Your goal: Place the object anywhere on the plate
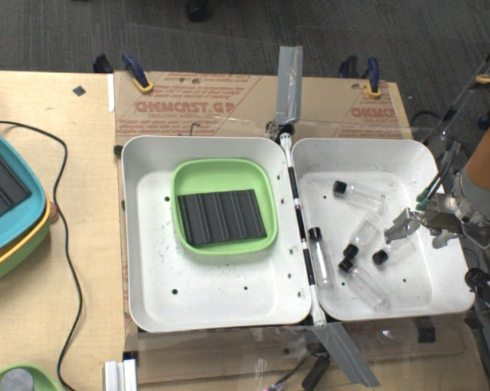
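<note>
A green square plate (265, 187) with a dark ridged insert (221, 217) lies in the left white bin (147, 243). Several clear vials with black caps lie scattered in the right bin (408, 157): one vial (359, 191) near the back, one vial (364, 235) in the middle and one vial (317, 256) along the left wall. My gripper (398, 225) reaches in from the right and hangs over the right bin's middle, just right of the middle vial. It looks open, and I see nothing between its fingers.
Brown cardboard (229, 100) held by blue clamps lies behind the bins. Teal and yellow containers (9, 202) stand on the wooden bench at far left, with a black cable (66, 218) trailing beside them. A grey tape strip (289, 88) runs up from the divider between the bins.
</note>
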Available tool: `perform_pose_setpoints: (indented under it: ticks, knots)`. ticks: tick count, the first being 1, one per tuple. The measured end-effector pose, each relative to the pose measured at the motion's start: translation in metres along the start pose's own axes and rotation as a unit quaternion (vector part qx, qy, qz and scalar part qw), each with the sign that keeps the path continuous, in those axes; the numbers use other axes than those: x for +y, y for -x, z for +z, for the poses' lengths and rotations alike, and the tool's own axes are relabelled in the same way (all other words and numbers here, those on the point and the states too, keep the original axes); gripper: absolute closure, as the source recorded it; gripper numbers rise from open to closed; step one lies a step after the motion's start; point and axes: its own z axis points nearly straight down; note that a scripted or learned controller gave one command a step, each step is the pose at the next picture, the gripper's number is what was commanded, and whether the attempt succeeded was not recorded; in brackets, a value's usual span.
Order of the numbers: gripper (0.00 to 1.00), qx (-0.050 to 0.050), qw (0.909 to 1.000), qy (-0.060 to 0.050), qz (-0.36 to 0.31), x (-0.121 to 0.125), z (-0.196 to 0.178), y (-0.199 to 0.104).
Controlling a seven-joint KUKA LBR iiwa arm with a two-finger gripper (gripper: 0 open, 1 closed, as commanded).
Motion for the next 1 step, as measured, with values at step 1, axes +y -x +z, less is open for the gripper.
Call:
perform_pose_setpoints:
  ticks: [1]
  knots:
    - [0.0, -0.001, 0.9943, -0.001, 0.106, 0.0064, -0.0346, 0.0521]
